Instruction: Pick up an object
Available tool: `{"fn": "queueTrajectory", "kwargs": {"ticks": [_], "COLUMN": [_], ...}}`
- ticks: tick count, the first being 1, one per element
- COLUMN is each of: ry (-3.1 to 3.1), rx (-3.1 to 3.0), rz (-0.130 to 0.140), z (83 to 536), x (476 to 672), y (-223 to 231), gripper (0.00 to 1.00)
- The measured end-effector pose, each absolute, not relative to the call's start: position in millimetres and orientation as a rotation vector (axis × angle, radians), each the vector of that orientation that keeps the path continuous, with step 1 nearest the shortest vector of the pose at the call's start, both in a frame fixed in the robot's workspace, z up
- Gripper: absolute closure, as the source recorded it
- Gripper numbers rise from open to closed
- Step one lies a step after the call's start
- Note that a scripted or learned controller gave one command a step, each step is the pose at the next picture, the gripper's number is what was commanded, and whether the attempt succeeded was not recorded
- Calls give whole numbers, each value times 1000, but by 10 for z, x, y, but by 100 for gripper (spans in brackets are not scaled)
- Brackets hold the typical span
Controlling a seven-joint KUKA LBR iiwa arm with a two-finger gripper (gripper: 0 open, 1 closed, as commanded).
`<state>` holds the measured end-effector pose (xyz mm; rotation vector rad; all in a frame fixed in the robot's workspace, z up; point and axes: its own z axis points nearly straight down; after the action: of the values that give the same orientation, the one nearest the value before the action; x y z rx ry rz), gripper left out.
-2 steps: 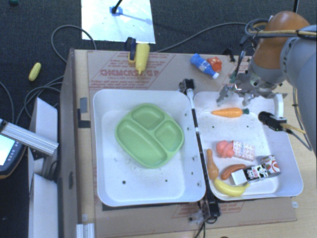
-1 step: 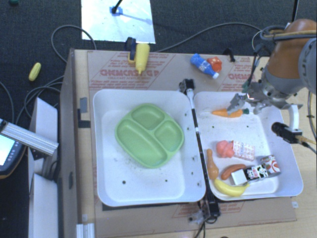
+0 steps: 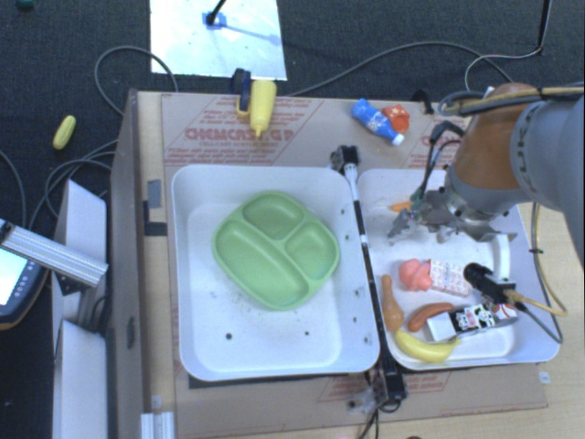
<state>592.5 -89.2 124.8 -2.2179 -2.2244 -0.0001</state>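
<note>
Claw (image 3: 409,219) hangs in right bin (image 3: 539,337) (grip state unclear), above pink toy (image 3: 416,274).

Bins (image 3: 274,350) looking smooth white plastic, slightly scuffed. Green tray (image 3: 274,250) showing matt moulded plastic. Bench (image 3: 302,122) appearing as printed brown cardboard, dull. Banana (image 3: 422,346) and sausage (image 3: 430,316) looking glossy plastic. Arm (image 3: 539,154) showing smooth grey casing, orange band (image 3: 484,140) gleaming faintly.
</note>
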Motion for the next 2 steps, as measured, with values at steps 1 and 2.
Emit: {"fn": "queueTrajectory", "kwargs": {"ticks": [1,2], "ry": [-2235,-2236], "rx": [-2231,-2230], "rz": [-14,-17], "z": [897,897], "x": [5625,5492], "y": [-857,-917], "gripper": [0,0]}}
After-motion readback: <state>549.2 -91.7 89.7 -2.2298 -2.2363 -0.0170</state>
